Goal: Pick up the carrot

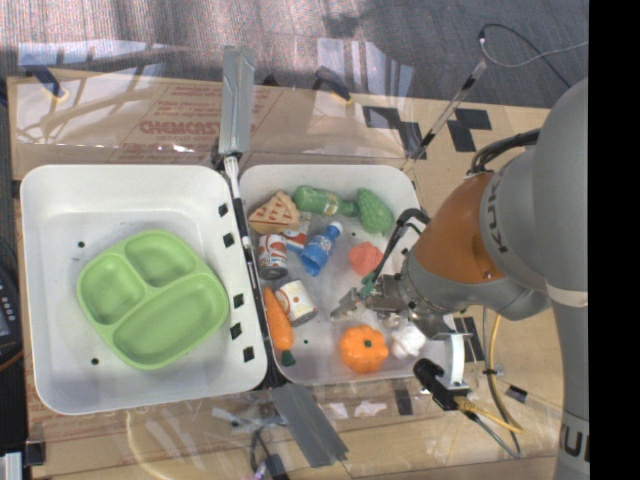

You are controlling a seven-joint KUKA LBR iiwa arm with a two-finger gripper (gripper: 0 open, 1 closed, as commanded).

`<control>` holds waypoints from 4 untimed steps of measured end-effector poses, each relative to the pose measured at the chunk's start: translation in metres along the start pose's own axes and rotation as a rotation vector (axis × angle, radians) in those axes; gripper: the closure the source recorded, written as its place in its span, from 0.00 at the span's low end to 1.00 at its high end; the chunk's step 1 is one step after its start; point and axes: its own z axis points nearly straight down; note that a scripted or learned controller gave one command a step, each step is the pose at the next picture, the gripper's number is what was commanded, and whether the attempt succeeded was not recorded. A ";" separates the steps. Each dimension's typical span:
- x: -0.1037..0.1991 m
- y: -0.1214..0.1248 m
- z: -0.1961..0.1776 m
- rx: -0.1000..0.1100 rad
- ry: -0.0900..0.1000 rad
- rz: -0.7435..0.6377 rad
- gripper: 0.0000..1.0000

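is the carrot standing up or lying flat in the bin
Lying flat. The carrot rests lengthwise on the floor of the right bin, along its left wall.

Red printing runs across the flattened cardboard sheet (150,118) lying on the far side of the left bin (45,268). The biggest line looks like "CHEMCAST", though the letters are faint and partly under glare, so the reading is unsure. The smaller red lines above it are too blurred to read. The labels on the small cans (272,256) in the right bin cannot be read.
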 end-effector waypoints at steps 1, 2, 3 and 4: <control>-0.024 0.002 -0.047 -0.001 -0.001 0.265 0.00; -0.023 0.003 0.009 -0.002 0.001 0.145 0.00; 0.042 -0.007 0.010 0.001 0.002 0.452 0.00; 0.104 -0.015 -0.170 -0.001 0.001 0.642 0.00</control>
